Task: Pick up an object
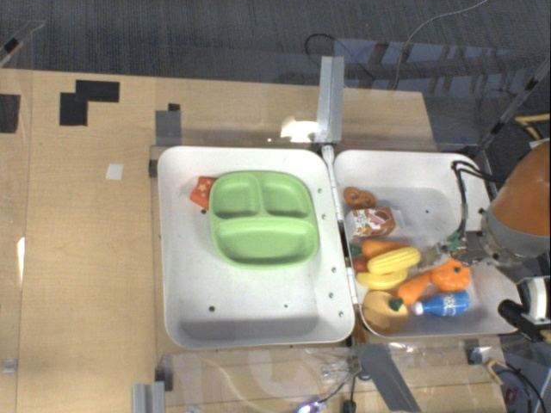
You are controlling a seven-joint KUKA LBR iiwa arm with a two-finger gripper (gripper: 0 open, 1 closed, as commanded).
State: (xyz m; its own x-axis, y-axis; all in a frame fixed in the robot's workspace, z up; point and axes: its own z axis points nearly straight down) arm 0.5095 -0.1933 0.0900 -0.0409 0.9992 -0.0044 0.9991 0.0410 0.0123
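The arm reaches in over the right-hand white bin, and the tool sits low by that bin's right wall, a small dark and metallic cluster whose state I cannot tell from this slanted view; nothing can be seen held in it. The candidates for picking lie in a crowded heap just to the tool's left and below it: an orange toy vegetable almost under it, a blue bottle just below that, a toy carrot leaning between them, a yellow banana further left, a yellow pear-like fruit at the bin's lower left corner, and a snack packet with a brown pretzel-like piece up and to the left, near the divider. Well away to the left, in the other bin, lie a green divided plate and a red piece tucked beside its edge. I judge the pick is not yet made, and the risks come from the crowding: the things touch or overlap, so a descent may land on two at once and close on neither; the rounded toy vegetable and the smooth bottle could squirt sideways out of a pinch; the tool is close to the bin's wall, which may block a clean approach; and a loose black cable hanging just above the tool could snag during a lift.
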